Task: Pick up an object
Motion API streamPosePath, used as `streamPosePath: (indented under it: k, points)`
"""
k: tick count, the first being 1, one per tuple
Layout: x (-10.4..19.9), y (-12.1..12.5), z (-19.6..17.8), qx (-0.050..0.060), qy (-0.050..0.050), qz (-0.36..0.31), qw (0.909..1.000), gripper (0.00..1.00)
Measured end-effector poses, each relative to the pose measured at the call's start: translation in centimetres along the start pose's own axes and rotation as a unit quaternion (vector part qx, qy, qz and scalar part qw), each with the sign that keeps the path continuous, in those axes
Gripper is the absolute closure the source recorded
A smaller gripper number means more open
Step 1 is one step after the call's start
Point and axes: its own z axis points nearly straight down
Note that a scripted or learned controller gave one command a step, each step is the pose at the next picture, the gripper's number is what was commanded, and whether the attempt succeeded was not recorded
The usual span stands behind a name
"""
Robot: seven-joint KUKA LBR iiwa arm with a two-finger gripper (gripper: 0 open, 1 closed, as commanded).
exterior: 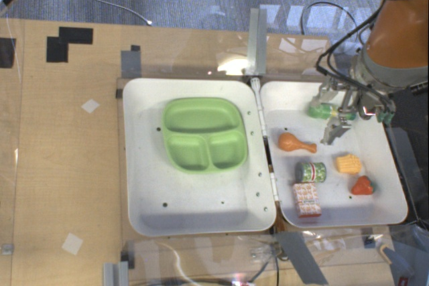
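Gripper (333, 134) hangs low over the right white bin (395, 201), tips nearest the orange toy drumstick (295, 143), probably the pick target; whether it is released or clenched I cannot tell, and nothing is visibly grasped. Same bin holds a green-labelled can on its side (311, 172), a red-and-white patterned carton (307, 199), a yellow corn piece (348, 163), a red strawberry-like toy (362, 186) and a pale green item (320, 108) beside the wrist. Left white bin (144, 211) carries a green three-compartment plastic tray (204, 134), compartments bare, likely the drop spot.
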Motion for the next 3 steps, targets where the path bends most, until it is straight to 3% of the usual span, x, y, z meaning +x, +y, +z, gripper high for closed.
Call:
streamPosePath:
  k: [1,2,3]
  points:
    - [-7.5,2.9,5.9,0.0,0.001,0.233,0.9724,0.0]
    - [-5.4,-0.6,15.5,0.0,-0.003,0.304,0.9527,0.0]
    - [-5.8,-0.4,14.1,-0.001,-0.008,0.3,0.9538,1.0]
